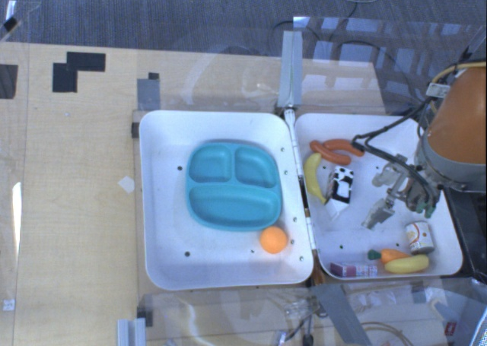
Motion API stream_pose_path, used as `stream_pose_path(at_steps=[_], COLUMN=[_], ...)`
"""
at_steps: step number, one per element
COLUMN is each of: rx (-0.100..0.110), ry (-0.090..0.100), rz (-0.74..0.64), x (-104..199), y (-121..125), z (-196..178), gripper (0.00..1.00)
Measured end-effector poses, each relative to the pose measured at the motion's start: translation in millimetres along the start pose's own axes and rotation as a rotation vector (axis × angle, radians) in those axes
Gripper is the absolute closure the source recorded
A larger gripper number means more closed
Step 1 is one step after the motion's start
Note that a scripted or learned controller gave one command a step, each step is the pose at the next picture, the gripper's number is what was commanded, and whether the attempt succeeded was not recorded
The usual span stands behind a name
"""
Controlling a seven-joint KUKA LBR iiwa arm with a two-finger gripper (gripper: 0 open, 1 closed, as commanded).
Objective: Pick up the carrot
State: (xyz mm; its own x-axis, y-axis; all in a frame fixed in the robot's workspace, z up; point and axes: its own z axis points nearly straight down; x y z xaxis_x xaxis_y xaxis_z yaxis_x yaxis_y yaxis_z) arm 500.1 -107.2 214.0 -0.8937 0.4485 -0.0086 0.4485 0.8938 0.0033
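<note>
Fingers (383, 201) above right bin (449, 261), carrot (392, 255) apart.

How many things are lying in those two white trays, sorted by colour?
Blue: 1, plate
Orange: 3, ball, carrot, hot dog
Yellow: 2, banana, lower banana
Black-and-white: 1, carton
Other: 2, can, wrapped bar
Total: 9

We see a pale wooden table (76, 185) filling the left and middle of the frame. Two shallow white bins sit directly on it, touching side by side: the left bin (163, 207) at centre, the right bin (358, 128) at right. Black tape patches (76, 71) mark the table's upper left.
</note>
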Motion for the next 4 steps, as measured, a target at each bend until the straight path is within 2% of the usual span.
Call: stream_pose_path(at_steps=[1,2,3,4], rx=[0.002,-0.001,0.000,0.000], ry=[0.002,-0.008,0.000,-0.001], rz=[-0.085,-0.084,0.277,0.290], x=[-16,-19,-22,-4], y=[-60,-58,-68,-32], z=[114,102,122,15], gripper=[0.00,1.00,1.00,1.00])
